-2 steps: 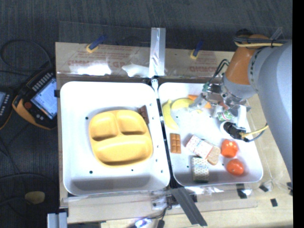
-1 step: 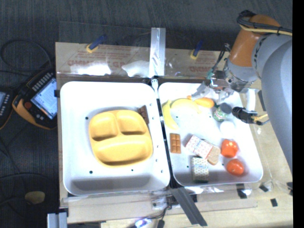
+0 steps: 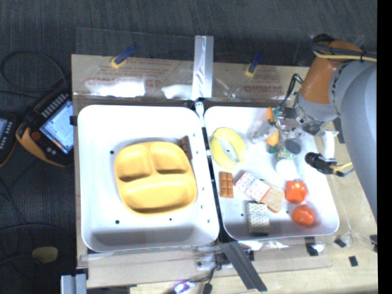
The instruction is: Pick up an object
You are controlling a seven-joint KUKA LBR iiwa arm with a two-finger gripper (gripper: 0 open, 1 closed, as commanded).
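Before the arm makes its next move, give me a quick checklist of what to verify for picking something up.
1. Pickable things in the right white bin: ok, two orange-red round tomatoes, a yellow curved banana and a brown chocolate bar lie there.
2. Pincer over that bin: ok, at its upper part.
3. Object between its fingers: cannot tell.
4. Tomatoes free of clutter: ok, they lie apart from the packets.
5. Yellow divided plastic tray out of the way: ok, in the left bin.
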